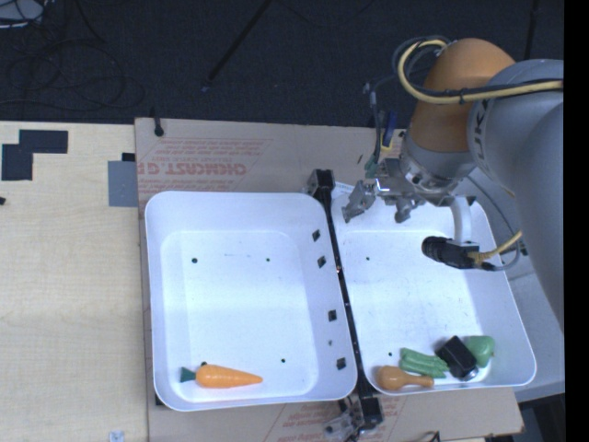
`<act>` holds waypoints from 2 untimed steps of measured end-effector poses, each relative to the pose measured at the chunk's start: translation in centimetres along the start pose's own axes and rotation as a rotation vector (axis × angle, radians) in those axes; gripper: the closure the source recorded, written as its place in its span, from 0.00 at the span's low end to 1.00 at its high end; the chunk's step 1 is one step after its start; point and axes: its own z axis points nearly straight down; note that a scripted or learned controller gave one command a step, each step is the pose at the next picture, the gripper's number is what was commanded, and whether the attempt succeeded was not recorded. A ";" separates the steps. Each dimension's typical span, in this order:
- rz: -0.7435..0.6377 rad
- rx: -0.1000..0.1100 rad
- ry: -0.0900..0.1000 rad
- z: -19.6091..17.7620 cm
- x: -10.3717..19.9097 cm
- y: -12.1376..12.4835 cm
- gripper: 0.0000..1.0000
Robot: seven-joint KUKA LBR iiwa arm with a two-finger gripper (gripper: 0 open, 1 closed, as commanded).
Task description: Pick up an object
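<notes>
My gripper hangs over the far edge of the right bin, fingers spread apart with nothing between them, orange band of my arm above it. Right bin, near corner: a green vegetable, a black block lying partly on a pale green piece, and a small orange gourd shape close against them. Left bin: one orange carrot lying flat by the near wall, well apart from my claw.

Pale wooden bench, brown cardboard sheet, dark cable-strewn floor behind
</notes>
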 end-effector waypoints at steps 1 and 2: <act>0.005 0.007 -0.001 -0.5 -0.5 -0.1 1.00; 0.001 -0.013 -0.001 -16.6 4.4 -0.2 1.00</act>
